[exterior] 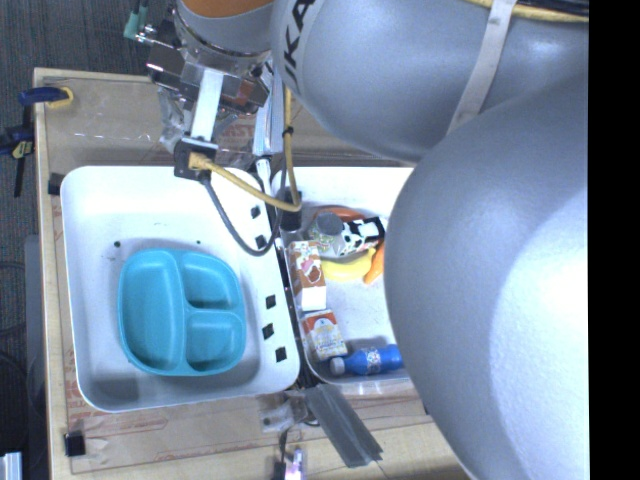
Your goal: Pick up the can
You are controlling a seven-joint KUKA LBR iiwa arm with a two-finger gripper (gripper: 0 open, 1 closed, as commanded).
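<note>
A small greyish, round-topped object that looks like the can [325, 225] lies at the far end of the right bin [372, 389], close to the divider between the bins. It is packed among other items and partly covered by the arm. My gripper [228, 133] hangs over the far rim of the left bin [82, 200], up and to the left of the can and apart from it. Cables and brackets clutter the gripper's lower end. Nothing is visibly held.
A blue divided plate [183, 311] lies in the left bin. The right bin holds a black-and-white toy [358, 232], a yellow-orange item [356, 266], two small cartons [308, 273] [325, 334] and a blue bottle [372, 360]. The arm's grey body [480, 218] hides most of the right bin.
</note>
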